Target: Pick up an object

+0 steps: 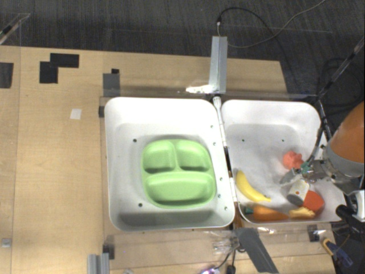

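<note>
**Op A:** I've got the arm in from the right, and the hand (297, 178) sits low in the right bin (268, 124), near its front right corner. From my feed I cannot tell whether it is open or closed; it is a small dark cluster and the slant hides the detail.

**Op B:** What is under it?

**Op A:** A pile along the front wall. A banana (250, 188) lies just left of the hand, an orange carrot-like piece (269, 213) sits in front of that, and a grey and orange cup-like thing (305, 197) is touching or just beside the hand. A small red object (292, 159) lies just behind it. I see nothing clearly gripped.

**Op B:** Which would you go for?

**Op A:** I'd judge the banana. It looks like a light, stiff plastic toy, smooth and probably a bit slippery, so I'd take it across the middle of the curve, where it is thickest and lies clear of the carrot. The cup-like thing looks round and may roll away under a pinch.

**Op B:** And the left bin (120, 153)?

**Op A:** It holds a green divided tray (178, 172), flat and wide, a poor fit for a pinch. I'd leave it on this tabletop (51, 181) run
</note>
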`<state>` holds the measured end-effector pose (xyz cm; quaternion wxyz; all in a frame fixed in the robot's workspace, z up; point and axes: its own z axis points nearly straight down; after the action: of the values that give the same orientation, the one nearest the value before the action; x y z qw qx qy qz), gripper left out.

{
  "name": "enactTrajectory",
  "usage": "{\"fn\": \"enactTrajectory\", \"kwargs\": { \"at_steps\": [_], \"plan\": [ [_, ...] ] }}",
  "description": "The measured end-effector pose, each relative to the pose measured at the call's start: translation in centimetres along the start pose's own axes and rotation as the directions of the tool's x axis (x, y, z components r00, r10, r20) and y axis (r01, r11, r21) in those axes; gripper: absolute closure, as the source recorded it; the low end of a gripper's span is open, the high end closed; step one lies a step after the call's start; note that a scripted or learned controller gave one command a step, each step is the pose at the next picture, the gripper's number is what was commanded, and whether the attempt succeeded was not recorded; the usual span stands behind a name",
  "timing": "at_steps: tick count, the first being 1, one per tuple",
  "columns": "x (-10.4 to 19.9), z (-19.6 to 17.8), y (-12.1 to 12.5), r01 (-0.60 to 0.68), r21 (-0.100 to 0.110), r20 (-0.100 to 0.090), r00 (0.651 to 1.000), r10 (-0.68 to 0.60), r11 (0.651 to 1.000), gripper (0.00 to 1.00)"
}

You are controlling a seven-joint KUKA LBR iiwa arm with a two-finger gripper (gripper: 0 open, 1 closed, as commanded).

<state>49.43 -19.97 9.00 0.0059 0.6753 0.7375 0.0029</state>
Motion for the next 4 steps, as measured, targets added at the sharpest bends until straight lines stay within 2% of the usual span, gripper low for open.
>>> {"fn": "enactTrajectory", "kwargs": {
  "at_steps": [1, 2, 3, 4],
  "plan": [
    [0.2, -1.2, 0.3, 0.002, -0.007, -0.001, 1.000, -0.002, 1.000, 1.00],
    [-0.6, -12.0, -0.4, 0.404, 0.003, -0.003, 0.915, -0.404, 0.915, 1.00],
    [3.8, -11.9, 4.5, 0.239, 0.005, -0.004, 0.971, -0.239, 0.971, 1.00],
    [8.8, -10.3, 8.8, 0.036, 0.007, -0.004, 0.999, -0.036, 0.999, 1.00]
  ]
}}
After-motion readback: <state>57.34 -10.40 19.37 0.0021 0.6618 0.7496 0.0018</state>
